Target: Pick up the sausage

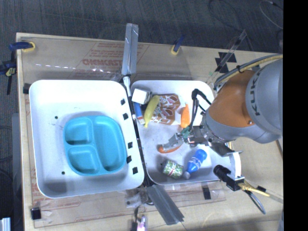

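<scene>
In the camera view, two shallow white bins are seen side by side on the surface (72, 52). The left bin (43, 129) carries a blue divided tray (94, 145) with three compartments. The right bin (159, 88) holds a scatter of small items. The arm (250, 105), grey with an orange band, is seen entering from the right and bending down over the right bin. The claw (174, 141) is positioned low over the middle of that bin, and its metal fingers (168, 143) are seen set upon the sausage (169, 149), a curved orange-red piece lying just near of the claw; whether the sausage is actually pinched cannot be told from this angle. An orange carrot-like item (184, 117) lies just far of the claw. A yellow banana (150, 110) and a patterned packet (166, 109) lie at the far left of the bin, beside a white block (139, 96). A green can (172, 168) and a blue bottle (196, 161) lie along the near wall, just beside each other.
</scene>
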